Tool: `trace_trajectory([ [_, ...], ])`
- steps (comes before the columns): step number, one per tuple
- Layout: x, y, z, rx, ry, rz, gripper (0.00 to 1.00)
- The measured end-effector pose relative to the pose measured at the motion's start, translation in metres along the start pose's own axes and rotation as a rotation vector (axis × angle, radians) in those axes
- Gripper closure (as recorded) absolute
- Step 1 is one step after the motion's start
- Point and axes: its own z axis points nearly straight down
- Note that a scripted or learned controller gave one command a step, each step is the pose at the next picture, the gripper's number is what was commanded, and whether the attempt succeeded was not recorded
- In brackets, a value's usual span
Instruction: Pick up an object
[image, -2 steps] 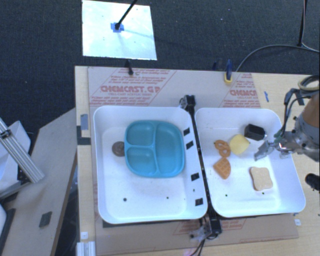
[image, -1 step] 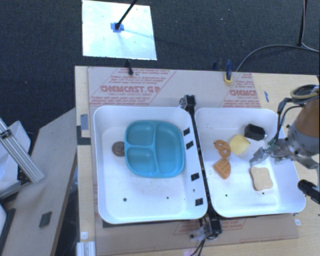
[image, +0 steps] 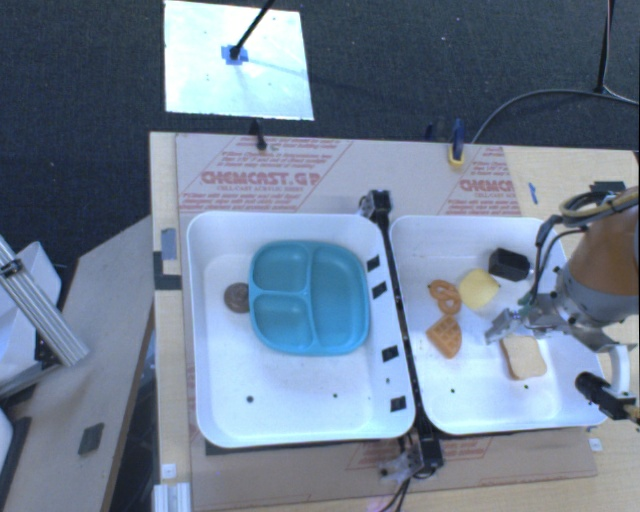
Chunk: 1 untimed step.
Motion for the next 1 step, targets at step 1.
trace_trajectory([
  [1, -0.0005, 0.0009, -0.0129, -0.003, -0.001, 0.001, 1.0],
])
